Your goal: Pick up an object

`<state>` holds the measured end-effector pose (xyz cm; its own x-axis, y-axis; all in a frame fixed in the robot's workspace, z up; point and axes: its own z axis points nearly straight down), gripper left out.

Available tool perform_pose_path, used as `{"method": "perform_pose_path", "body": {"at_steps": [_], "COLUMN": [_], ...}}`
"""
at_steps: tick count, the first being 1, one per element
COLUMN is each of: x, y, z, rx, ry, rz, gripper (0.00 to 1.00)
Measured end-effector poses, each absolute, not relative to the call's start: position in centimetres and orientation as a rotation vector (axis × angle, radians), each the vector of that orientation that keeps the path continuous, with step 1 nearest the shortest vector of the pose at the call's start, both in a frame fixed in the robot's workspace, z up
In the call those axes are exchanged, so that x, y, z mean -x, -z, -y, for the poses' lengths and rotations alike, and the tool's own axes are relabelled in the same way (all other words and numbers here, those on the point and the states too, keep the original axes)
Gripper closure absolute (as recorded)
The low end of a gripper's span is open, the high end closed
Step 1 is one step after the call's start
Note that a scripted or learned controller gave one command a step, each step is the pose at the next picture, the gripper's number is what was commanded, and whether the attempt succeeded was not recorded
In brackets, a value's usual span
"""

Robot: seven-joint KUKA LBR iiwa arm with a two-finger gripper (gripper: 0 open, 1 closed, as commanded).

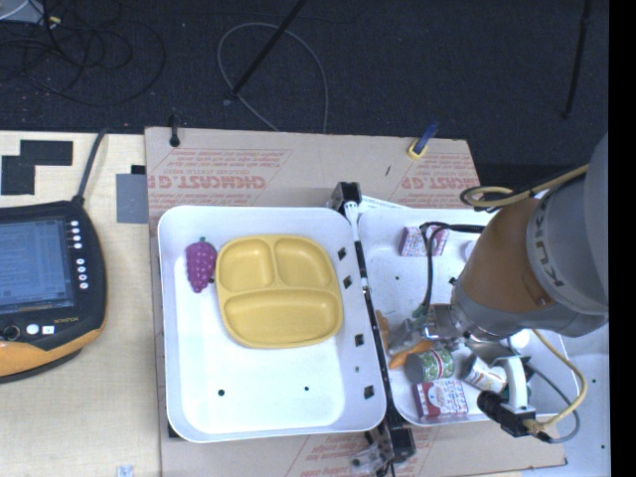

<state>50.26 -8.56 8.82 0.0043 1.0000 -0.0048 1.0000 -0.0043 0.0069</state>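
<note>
Reaching down over clutter at right bin's front-left corner; claw state impossible to tell; next needing a clean close on one item.

1 camera watches me, fixed above the bench and tilted, looking down so the far edge with its dark floor and cables sits at the top. It stands far enough back to take in both white bins: the left bin and the right bin. My arm enters from its right.
</note>
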Motion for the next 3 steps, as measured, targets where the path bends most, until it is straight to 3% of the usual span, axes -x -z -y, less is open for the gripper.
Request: {"method": "perform_pose_path", "body": {"at_steps": [2,3], "x": [-49.42,-49.42], "y": [-8.87,-9.55], "z": [8.41,8.25], "rx": [-2.22,-2.225], "ry": [-0.004,-0.003], "rz": [-2.205,-2.215], "gripper": [0.0,1.0]}}
